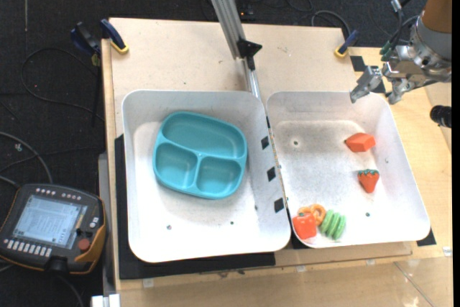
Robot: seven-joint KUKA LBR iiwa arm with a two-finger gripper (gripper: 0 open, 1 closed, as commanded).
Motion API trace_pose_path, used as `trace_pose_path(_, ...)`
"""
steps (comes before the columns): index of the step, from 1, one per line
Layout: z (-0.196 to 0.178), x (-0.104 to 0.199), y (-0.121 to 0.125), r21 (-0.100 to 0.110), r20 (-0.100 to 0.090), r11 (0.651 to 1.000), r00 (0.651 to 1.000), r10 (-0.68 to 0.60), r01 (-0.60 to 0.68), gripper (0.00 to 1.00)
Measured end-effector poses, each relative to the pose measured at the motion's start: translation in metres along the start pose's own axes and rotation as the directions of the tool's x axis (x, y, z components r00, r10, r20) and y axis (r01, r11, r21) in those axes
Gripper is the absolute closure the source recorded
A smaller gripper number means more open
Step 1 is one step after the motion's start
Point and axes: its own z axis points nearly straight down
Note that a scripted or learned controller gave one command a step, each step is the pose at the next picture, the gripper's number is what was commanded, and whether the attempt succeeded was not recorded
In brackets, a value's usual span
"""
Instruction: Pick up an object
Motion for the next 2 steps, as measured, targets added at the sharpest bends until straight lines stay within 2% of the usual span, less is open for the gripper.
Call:
trace_pose_path(1, 0.184, -0.015, -0.009, 0.003, -0.001, 1.0, 1.0, 0.004, -0.004, 0.0)
trace_pose_path(2, 0.181, 0.045, -0.055, 0.002, -0.003, 1.0, 1.0, -0.002, 0.002, 0.0)
